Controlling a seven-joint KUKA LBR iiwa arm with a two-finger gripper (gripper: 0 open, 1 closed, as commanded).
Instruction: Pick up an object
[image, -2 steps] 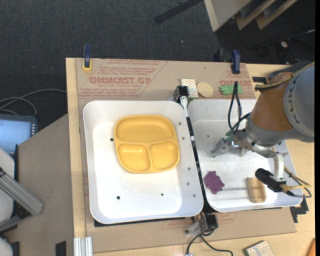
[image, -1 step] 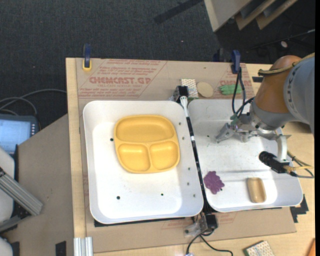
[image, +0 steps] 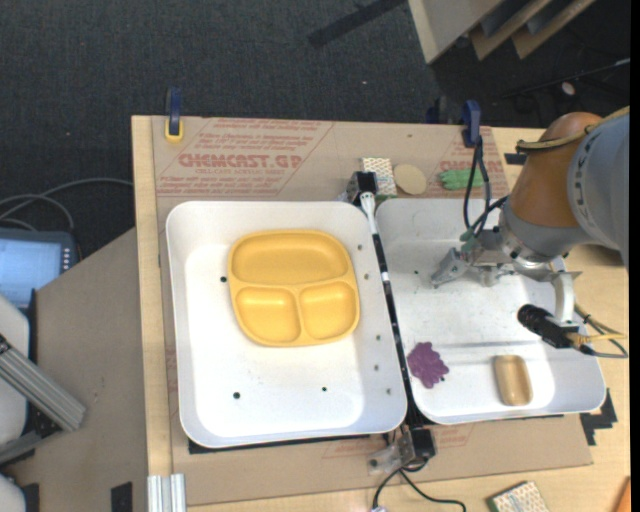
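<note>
Purple grape bunch (image: 428, 364) and tan bread roll (image: 512, 380) lie at the right bin's (image: 440, 235) near edge, unpicked, while the claw (image: 470, 268) hangs over that bin's far half, whether wide or narrow I cannot tell, grasp not begun.

My arm (image: 580, 180) runs off the right edge of the frame, so most of its length is cut away. My wrist body covers part of the right bin (image: 450, 400) and hides the far wall behind it. The gripper (image: 470, 262) sits low under the wrist; its fingers are too small and shadowed to read. At the bottom edge, a patterned object (image: 515, 497) is cropped. A blue device (image: 30, 270) at the left edge is also cut off, its form unclear.
</note>
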